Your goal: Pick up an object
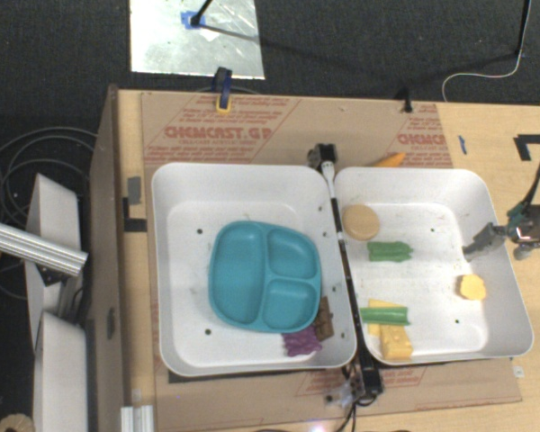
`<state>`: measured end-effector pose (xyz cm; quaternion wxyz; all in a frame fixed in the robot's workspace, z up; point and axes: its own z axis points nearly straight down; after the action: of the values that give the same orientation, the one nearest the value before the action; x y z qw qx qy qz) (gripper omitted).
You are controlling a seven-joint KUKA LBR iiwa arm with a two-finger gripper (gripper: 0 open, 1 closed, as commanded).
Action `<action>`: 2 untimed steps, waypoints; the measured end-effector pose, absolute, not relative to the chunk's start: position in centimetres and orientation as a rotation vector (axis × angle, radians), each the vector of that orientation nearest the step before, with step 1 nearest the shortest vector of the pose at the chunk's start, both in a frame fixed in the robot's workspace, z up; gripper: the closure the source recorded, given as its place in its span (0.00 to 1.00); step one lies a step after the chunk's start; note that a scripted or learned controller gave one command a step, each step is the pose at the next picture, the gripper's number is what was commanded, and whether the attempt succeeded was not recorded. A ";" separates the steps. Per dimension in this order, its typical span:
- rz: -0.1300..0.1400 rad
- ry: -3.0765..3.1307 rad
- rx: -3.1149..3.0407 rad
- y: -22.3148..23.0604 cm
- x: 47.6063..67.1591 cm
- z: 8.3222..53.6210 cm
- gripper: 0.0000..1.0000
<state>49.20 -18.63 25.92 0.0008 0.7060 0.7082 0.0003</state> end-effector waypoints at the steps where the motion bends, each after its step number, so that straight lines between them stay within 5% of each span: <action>1: -0.007 2.224 2.226 -20.7 48.4 8.7 0.00; 2: 0.012 2.226 2.202 -18.2 58.9 10.5 0.00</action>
<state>58.92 -18.24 10.51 0.0049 0.7033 0.7109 0.0037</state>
